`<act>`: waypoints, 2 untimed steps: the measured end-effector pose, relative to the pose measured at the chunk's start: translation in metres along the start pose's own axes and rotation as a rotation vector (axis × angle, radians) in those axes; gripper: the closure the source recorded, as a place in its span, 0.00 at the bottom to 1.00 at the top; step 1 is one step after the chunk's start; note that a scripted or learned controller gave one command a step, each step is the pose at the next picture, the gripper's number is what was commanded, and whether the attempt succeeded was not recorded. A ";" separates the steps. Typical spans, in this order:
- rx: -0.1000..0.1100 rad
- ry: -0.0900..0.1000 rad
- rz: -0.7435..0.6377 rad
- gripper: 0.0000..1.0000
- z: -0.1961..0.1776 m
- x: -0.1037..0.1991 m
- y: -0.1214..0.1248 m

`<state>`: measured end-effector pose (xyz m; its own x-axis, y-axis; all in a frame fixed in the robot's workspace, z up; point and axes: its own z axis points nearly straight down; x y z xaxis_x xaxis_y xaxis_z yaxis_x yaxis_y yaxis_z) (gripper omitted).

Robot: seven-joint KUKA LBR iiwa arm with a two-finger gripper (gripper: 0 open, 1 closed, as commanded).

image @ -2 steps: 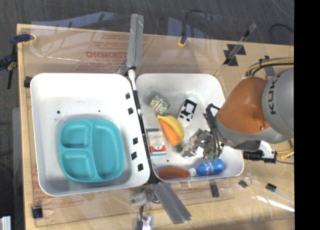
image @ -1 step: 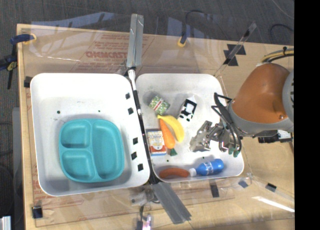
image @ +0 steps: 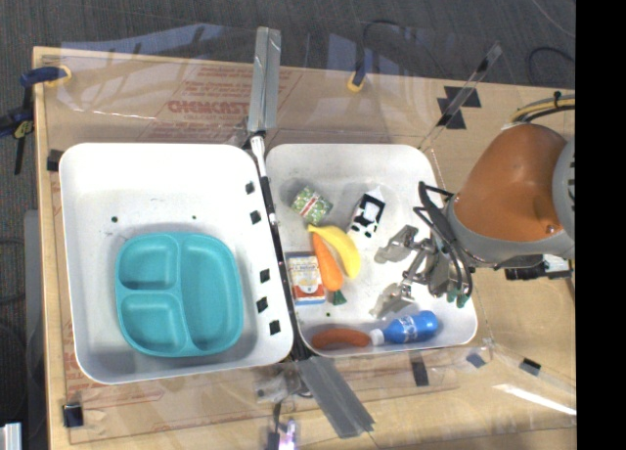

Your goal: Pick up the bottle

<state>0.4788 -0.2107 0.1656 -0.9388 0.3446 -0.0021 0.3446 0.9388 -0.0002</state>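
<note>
blue plastic bottle with white cap lies at right bin's near edge, beside brown sausage-shaped toy | two-finger metal gripper just above bottle, fingers spread, pinching nothing | yellow banana mid-bin | teal divided plate in left bin

Two shallow white bins sit side by side. The left one holds one teal sectioned plastic plate. The right one holds one blue plastic bottle, one yellow banana, one orange carrot, one reddish-brown sausage, one small red-and-white carton, one green packet and one black-and-white carton.
</note>
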 end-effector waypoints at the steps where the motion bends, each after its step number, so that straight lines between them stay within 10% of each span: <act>1: 0.000 -0.007 -0.130 0.00 0.071 -0.002 0.002; 2: 0.000 0.000 -0.356 0.00 0.022 0.000 0.001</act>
<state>0.4789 -0.2101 0.1433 -1.0000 -0.0044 -0.0019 -0.0044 1.0000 -0.0004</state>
